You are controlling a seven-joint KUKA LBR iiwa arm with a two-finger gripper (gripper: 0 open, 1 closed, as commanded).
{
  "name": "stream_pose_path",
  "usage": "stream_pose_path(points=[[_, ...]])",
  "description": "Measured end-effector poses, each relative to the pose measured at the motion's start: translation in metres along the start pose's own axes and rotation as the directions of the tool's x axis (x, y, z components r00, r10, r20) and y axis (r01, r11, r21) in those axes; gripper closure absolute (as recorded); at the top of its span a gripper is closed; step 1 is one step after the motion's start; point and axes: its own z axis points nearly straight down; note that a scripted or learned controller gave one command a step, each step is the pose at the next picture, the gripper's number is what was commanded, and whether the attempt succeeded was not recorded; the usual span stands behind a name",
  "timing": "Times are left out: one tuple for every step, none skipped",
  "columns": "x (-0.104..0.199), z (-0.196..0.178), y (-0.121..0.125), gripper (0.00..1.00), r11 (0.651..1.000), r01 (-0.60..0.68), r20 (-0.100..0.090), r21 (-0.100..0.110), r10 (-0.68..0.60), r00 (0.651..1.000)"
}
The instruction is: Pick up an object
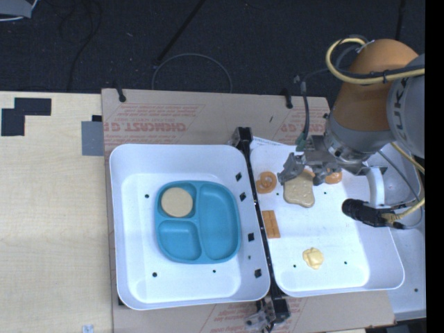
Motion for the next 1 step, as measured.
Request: stream_pose_path(points=[[0.0451,0.0119,-0.0038,1.00,1.000,0.000,0.000,0.001,0.000,1.000]])
